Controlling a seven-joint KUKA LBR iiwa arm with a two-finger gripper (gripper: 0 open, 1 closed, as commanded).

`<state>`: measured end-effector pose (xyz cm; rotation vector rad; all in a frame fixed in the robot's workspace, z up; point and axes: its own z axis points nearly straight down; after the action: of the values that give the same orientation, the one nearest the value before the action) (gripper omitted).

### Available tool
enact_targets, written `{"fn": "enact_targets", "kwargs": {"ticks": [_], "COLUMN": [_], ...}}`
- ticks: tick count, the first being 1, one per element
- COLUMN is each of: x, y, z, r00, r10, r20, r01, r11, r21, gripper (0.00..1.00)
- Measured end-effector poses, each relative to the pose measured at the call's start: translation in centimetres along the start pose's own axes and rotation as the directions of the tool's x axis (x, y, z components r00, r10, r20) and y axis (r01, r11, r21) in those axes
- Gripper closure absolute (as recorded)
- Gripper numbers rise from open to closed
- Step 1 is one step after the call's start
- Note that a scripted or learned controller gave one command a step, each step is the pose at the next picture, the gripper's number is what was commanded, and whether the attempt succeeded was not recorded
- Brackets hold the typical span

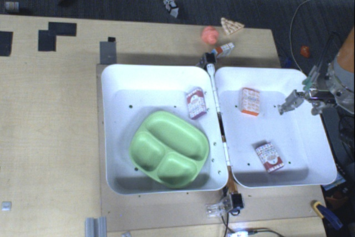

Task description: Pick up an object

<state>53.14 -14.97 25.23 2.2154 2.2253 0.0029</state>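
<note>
A: Where's the gripper [299, 100] right now?

B: Over the right edge of the right bin [319, 177]. Its fingers look spread apart, one slanting down toward the bin floor, and there's nothing between them.

A: What's nearest to us that it could take?

B: The red-and-white packet [269, 156], lying flat on the bin floor, below and left of the fingers. It looks like a small printed carton or sachet: light, I'd judge, with thin walls that could crush. Best taken across its short sides.

A: And further back?

B: The orange-and-white box [249, 101], level with the fingers and to their left, well apart from them. Boxy and flat-faced, it's probably stiff enough for a firm pinch on two opposite faces.

A: The other bin?

B: Much farther left of the fingers sits a green divided tray [169, 148], smooth moulded plastic with rounded compartments. It's wide and likely slippery; only its rim offers a hold. A second red-and-white packet [196, 103] leans near the left bin [111, 119] wall beside the divider.

A: Surfaces?

B: Glossy white bins on a pale wooden bench [50, 136].
</note>
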Motion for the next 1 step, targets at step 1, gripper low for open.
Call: {"fn": "enact_targets", "kwargs": {"ticks": [1], "x": [-2.59], "y": [1.23], "z": [16.12], "r00": [1.0], "r10": [0.002], "r20": [0.001], "r01": [-0.002], "r11": [1.0], "r21": [-0.001], "gripper": [0.0]}}
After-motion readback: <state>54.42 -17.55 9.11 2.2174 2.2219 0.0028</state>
